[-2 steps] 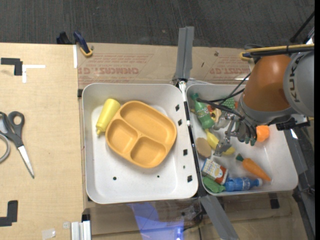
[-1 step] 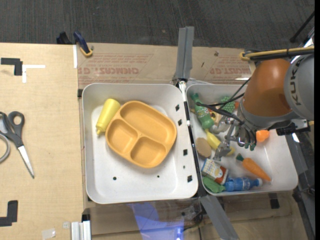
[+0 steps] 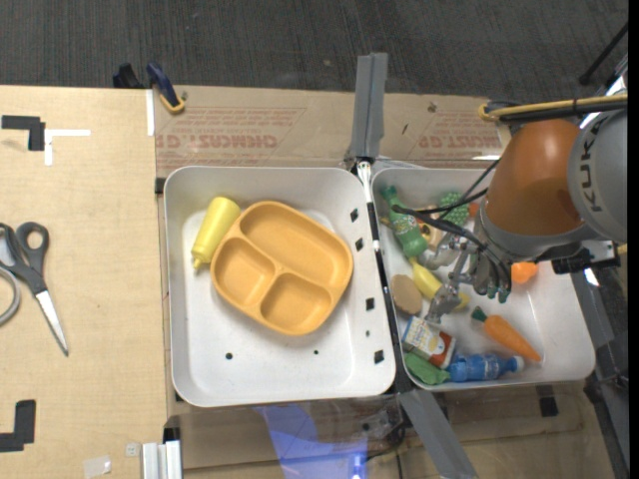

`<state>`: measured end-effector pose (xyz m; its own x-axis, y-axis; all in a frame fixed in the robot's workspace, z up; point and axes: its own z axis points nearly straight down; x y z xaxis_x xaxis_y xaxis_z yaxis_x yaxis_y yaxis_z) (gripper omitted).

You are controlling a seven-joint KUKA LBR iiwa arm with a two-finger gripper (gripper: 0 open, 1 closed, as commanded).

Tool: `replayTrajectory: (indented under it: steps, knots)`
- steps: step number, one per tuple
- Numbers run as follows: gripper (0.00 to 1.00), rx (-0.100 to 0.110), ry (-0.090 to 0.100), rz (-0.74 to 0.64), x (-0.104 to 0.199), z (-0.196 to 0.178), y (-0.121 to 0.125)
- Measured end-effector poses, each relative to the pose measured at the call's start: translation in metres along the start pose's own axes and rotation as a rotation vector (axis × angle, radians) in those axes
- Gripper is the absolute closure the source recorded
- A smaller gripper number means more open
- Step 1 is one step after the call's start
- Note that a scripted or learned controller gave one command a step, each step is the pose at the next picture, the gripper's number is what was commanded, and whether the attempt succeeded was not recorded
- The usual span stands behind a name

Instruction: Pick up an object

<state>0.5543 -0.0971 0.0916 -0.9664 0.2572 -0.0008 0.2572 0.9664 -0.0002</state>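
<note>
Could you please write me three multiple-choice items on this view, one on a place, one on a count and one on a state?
1. Where does the yellow bottle lie?
A. In the left bin, against the upper left edge of the divided plate
B. In the right bin, beside the toy carrot
C. On the wooden bench, next to the scissors

2. How many compartments does the orange divided plate have?
A. Two
B. Three
C. Five

3. How does the blue bottle rest in the right bin?
A. Standing upright
B. Lying on its side
C. Hanging from the gripper

Answers:
1. A, since the bottle rests on the floor of the left bin, touching the plate's rim.
2. B, since one long section and two smaller ones show.
3. B, since its length runs flat along the bin's near edge, below the toy carrot.
</note>
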Motion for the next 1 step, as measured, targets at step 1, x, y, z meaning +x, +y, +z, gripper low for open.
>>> replayTrajectory:
  steps: [1]
  knots:
    - [0.0,-0.001,-0.003,0.027,-0.006,-0.0009,0.0008]
